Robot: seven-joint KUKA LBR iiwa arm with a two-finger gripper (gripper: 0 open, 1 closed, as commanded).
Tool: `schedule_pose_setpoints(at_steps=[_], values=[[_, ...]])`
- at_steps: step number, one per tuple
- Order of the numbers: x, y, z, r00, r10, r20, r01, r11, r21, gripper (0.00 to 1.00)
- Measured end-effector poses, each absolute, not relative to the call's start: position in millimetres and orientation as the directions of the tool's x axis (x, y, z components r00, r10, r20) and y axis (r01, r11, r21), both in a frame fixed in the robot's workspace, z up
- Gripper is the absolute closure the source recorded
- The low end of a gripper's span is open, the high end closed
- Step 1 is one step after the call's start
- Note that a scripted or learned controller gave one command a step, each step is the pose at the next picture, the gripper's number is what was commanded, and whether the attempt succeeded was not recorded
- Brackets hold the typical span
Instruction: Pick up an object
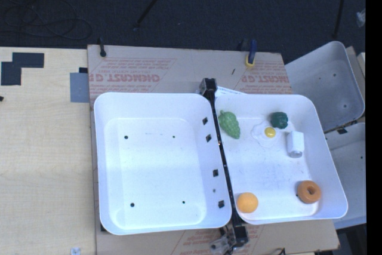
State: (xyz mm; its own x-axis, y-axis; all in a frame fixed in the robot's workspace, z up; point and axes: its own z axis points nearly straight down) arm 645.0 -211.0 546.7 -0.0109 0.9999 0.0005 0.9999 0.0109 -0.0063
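Right bin [325,146], shallow, white: holds six loose items, all candidates for the pick. Taking the fried-egg toy [266,132] as the reference:

- Dark green lump [279,120]: just beside the egg, up and to its right.
- White cylinder [295,143]: just right of the egg and slightly nearer the camera, lying on its side, long axis running roughly away from the camera.
- Leafy green piece [229,124]: left of the egg, near the divider between the bins, long axis slanting down to the right.
- Orange ball [247,202]: well below the egg, near the front wall, slightly left.
- Brown ring [308,191]: well below and right of the egg, near the front right corner.

Left bin [107,128]: white, same form, left of the egg across the divider.

Gripper: state cannot be told from this view. Judgement: a reach entering from the right would meet the cylinder and ring first; the ball sits well apart from its neighbours.
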Motion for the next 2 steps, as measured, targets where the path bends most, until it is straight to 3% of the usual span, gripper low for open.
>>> schedule_pose_setpoints(at_steps=[2], values=[[645.0,-211.0,546.7,-0.011,1.0,0.0,1.0,0.011,-0.006,0.0]])
